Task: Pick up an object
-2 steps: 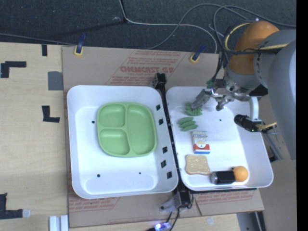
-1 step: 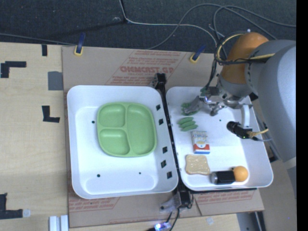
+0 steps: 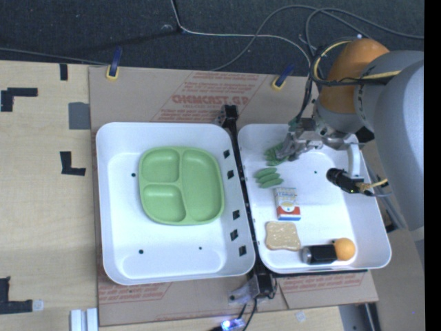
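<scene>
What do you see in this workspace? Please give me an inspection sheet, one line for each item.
Surface: two white bins, left bin and right bin, on cardboard sheet.
Job's things: green pods, small carton, toast slice, orange ball, black item, all in right bin.
Clutter: green divided plate in left bin.
Grippers: gripper low over right bin's far end, by a green item.
Cables: black cable across dark floor.
Surroundings: clamps on the cardboard's far edge.
</scene>
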Controlling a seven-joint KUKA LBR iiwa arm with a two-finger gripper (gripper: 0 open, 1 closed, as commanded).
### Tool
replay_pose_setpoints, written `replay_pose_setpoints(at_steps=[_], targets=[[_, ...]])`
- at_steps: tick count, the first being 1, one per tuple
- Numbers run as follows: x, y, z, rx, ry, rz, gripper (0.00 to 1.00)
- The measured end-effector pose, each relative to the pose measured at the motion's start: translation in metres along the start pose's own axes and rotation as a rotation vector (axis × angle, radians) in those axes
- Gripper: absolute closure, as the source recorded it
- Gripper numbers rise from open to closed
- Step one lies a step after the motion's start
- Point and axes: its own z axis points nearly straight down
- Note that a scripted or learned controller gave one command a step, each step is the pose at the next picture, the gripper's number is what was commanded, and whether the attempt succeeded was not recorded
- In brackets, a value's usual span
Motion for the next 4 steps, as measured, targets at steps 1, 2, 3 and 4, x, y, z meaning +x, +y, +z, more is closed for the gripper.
replay_pose_setpoints(at_steps=[1, 2, 3, 4], targets=[[0.000, 0.004, -0.064, 0.002, -0.005, 0.002, 1.00], [0.001, 0.006, -0.118, 0.003, -0.005, 0.002, 1.00], [0.010, 0.013, -0.170, 0.003, -0.005, 0.001, 1.00], [0.011, 0.014, -0.194, 0.006, -0.004, 0.003, 1.00]])
